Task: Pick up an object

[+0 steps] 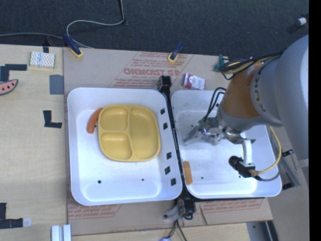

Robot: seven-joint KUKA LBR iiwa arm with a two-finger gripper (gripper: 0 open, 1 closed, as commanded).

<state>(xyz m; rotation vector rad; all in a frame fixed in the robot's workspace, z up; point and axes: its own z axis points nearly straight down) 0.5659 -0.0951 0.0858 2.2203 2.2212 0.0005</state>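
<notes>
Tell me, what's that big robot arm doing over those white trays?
The robot arm is reaching down into the right bin, and its gripper hangs low near that bin's left side. Nothing can be seen between its fingers. A small orange piece lies in the same bin, closer to the front edge. In the left bin sits a yellow divided plate with an orange hot dog beside it. Nothing is picked up yet.
</notes>
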